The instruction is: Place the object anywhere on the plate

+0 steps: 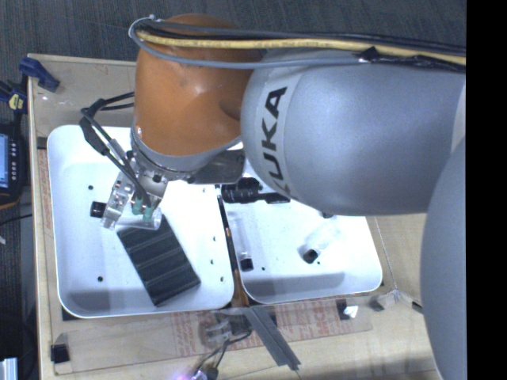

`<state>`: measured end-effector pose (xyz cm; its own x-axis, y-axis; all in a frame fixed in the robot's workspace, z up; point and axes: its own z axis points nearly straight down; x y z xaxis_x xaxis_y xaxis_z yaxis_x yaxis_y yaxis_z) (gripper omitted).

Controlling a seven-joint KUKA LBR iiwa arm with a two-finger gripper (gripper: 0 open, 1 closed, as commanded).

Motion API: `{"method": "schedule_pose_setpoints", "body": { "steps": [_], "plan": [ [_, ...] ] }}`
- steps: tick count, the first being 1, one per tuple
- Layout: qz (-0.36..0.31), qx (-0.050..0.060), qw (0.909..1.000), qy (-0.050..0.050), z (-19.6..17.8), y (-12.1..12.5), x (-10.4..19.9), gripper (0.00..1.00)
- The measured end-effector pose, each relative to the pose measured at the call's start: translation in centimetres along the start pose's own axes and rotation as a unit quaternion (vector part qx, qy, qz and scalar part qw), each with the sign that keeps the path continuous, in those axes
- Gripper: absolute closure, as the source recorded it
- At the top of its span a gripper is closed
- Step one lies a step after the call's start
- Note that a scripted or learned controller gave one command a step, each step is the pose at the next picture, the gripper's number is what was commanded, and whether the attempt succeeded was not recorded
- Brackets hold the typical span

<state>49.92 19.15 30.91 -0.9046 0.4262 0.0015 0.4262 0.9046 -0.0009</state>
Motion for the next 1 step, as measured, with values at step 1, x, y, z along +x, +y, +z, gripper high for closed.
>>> {"method": "schedule_pose_setpoints", "body": {
  "steps": [1],
  "plan": [
    [0.01,-0.001,0.9999,-0.001,-8.04,3.24,-0.58,1.0]
  ]
}}
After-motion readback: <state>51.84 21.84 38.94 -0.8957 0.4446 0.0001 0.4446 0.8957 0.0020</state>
